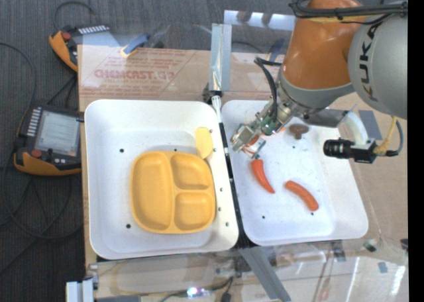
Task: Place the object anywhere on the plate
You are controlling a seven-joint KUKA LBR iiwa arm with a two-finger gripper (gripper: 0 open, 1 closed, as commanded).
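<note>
Plate first: yellow three-compartment plastic plate (174,192) sits low in the left shallow white bin (106,128), nothing in its compartments. Pale yellow banana-like piece (205,142) lies just off the plate's upper right corner, touching or nearly touching its rim, against the bin wall. In the right shallow white bin (344,228), an orange sausage-shaped piece (302,195) lies nearest, and a red-orange chili-shaped piece (262,175) lies just left of it and apart from it. Two-finger gripper (246,142) hangs directly above the chili's upper end, jaws slightly apart with nothing visibly between them; whether a fingertip touches the chili, can't tell. Small dark brown lump (299,132) sits further back by the wrist. Judgement: the chili looks like the target, not yet picked, so the task is barely started. Risks: chili is thin and lies at a slant, so a closing pinch on its tip could squirt it out or roll it. The gripper is also close to the divider between the bins, so a low carry could clip the wall. A drop at the plate's right edge could also knock the banana piece.
</note>
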